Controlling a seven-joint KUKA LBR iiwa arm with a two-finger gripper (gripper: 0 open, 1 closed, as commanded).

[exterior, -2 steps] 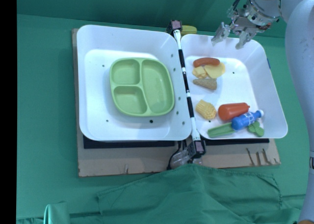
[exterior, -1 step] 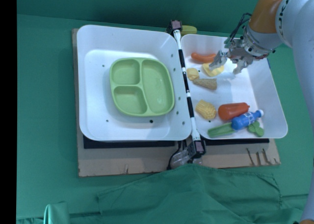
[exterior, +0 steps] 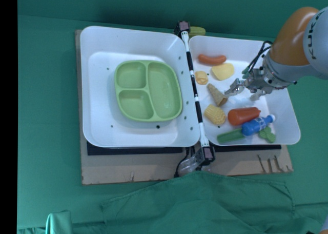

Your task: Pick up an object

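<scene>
Camera view — "KU" lettering on arm (exterior: pixel 313 33); fingers (exterior: pixel 245 90) apparently spread, holding nothing — above right bin (exterior: pixel 287 120).

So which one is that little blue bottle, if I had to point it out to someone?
Look at the right-hand white bin, the one crowded with toy food. Near its front edge, the blue bottle lies on its side, white cap pointing toward the bin's right wall, just below the orange carrot. It is the only blue item there.

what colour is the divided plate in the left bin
Light green; the divided plate shows clearly in the camera view.
</scene>
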